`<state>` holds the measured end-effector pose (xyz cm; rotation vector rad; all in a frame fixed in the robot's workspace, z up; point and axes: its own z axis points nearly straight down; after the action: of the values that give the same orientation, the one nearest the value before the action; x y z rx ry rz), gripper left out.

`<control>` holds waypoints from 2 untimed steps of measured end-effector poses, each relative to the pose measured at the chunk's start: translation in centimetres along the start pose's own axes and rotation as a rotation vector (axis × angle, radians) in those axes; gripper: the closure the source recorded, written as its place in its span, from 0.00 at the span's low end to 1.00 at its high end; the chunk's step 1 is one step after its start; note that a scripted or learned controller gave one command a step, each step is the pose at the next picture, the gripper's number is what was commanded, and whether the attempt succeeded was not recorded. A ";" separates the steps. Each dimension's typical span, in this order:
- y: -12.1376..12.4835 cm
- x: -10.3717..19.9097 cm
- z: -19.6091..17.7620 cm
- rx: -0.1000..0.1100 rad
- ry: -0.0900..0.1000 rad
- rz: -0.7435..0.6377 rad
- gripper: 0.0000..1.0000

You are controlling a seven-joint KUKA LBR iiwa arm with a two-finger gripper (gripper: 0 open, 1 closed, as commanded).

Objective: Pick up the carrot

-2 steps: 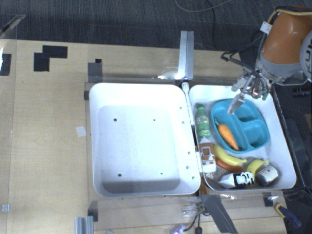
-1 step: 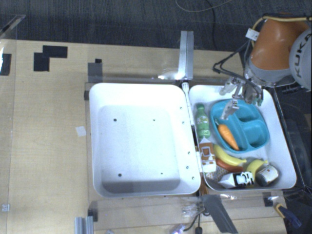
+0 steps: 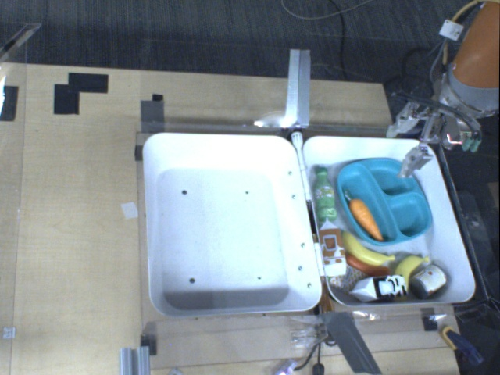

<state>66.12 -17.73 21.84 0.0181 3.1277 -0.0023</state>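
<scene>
Your gripper (image 3: 416, 161) hangs at the far right corner of the right bin (image 3: 461, 233), over the far rim of the blue tray (image 3: 406, 223), and nothing sits between its fingers; whether they stand wide or narrow you cannot tell from this angle. The carrot (image 3: 365, 218) lies in the tray's left compartment, slanting toward you, apart from the gripper and a little to its left. This looks like the approach step: no grasp is made yet. Next you would need to bring the gripper over the carrot's middle, turn the fingers across its length, and come down inside the tray wall. Just outside the tray sit a green bottle (image 3: 323, 194) and a banana (image 3: 367, 251), so keep clear of them.
</scene>
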 end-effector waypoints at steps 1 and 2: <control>1.2 0.9 4.9 -0.001 0.003 -0.111 0.00; 0.0 0.7 7.5 -0.001 0.004 -0.135 0.00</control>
<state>65.51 -17.77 14.38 -0.1936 3.1255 -0.0016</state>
